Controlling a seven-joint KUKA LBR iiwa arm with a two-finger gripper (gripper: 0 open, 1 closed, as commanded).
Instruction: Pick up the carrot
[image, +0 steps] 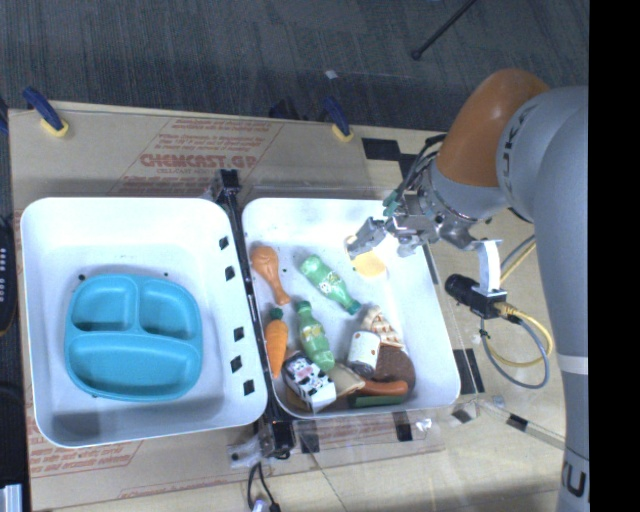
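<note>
Running across the brown sheet on the bench (190, 150) behind the bins is red print that reads "CHEMCAST GP", repeated smaller along the sheet's front edge, too small to read there. The small block (306, 380) at the front of the right bin (300, 212) carries a black-and-white cow pattern; the two green bottles (328, 283) (314, 337) have pale labels whose writing cannot be made out.

The carrot (276, 344) lies lengthwise at the right bin's left wall, near the front, its green top toward the back, just beside the nearer green bottle and just in front of a tan drumstick-shaped toy (270, 271). The jaws (372, 238) hang over the back right part of the same bin, just above a yellow disc (371, 265), well apart from the carrot, which sits diagonally across the bin. Whether the jaws are spread or closed I cannot tell; nothing is seen between them. A blue divided tray (133, 338) sits in the left bin (50, 225).
</note>
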